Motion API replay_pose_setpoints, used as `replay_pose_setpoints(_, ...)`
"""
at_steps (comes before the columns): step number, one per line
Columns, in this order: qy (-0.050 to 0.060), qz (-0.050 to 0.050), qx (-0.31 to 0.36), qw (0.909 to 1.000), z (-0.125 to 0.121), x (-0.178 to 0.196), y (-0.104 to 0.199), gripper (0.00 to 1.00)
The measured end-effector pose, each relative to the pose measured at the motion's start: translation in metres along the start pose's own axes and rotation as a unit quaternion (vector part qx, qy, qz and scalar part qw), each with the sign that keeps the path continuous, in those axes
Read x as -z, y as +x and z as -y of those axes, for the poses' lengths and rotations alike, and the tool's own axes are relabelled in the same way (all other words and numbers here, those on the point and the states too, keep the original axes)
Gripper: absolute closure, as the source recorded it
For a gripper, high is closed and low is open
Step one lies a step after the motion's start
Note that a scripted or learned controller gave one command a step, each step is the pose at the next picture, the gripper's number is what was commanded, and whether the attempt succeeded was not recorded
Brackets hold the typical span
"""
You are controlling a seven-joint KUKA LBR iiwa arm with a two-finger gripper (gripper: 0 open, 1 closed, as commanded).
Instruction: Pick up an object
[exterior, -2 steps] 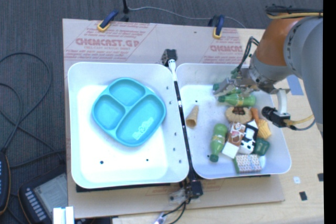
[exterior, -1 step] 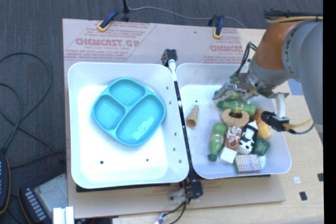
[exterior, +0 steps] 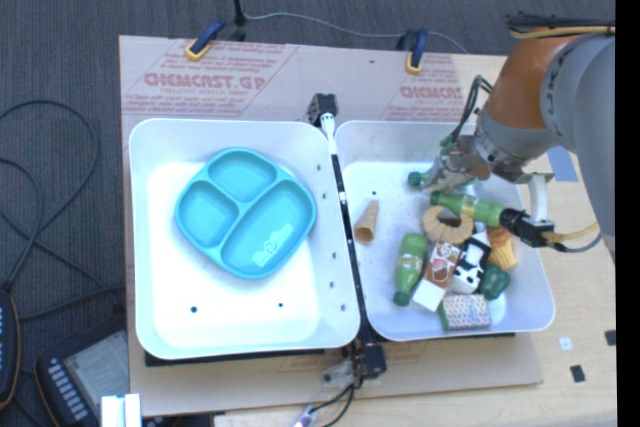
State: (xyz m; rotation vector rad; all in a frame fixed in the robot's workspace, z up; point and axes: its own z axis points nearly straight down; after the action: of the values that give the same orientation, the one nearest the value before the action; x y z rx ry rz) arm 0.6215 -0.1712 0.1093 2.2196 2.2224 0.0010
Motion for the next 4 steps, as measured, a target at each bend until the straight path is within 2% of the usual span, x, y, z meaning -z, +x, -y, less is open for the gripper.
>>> replay_pose_setpoints(1, -0.001, 0.001, 0.000, 1.0000, -0.002, 0.111, 0.026, 1.00)
replay_pose_setpoints(2, 0.000, 0.000, 0.000, 1.0000, 0.038, 0.137, 0.084, 1.00)
replay_pose_setpoints(3, 0.001, 0.000, 0.000, 1.0000, 0.051, 0.144, 0.139, 1.00)
replay_pose_setpoints(4, 0.002, 0.001, -0.001, 1.0000, 0.070, 0.075, 0.084, 1.00)
